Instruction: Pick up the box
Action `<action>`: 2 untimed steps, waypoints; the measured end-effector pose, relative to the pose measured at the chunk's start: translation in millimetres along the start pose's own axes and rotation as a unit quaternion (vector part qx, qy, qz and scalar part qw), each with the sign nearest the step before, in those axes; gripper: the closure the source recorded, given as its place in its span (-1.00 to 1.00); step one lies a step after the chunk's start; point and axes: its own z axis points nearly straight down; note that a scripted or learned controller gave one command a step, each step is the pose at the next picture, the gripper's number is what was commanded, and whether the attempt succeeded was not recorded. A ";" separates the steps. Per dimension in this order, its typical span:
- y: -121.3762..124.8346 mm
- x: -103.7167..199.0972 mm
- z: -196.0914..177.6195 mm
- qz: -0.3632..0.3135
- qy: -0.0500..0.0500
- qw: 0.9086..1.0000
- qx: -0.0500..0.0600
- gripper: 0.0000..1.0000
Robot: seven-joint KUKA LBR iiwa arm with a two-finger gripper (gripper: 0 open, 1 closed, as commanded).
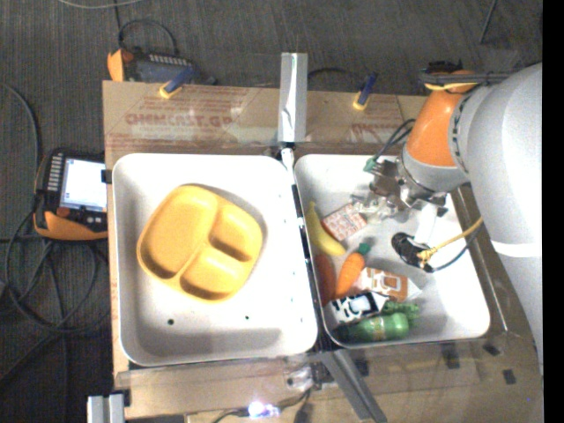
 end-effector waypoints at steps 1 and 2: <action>-0.7 -0.6 1.1 0.000 -0.001 1.000 0.001 -1.00; -11.1 -2.3 10.9 -0.015 -0.004 1.000 0.000 -1.00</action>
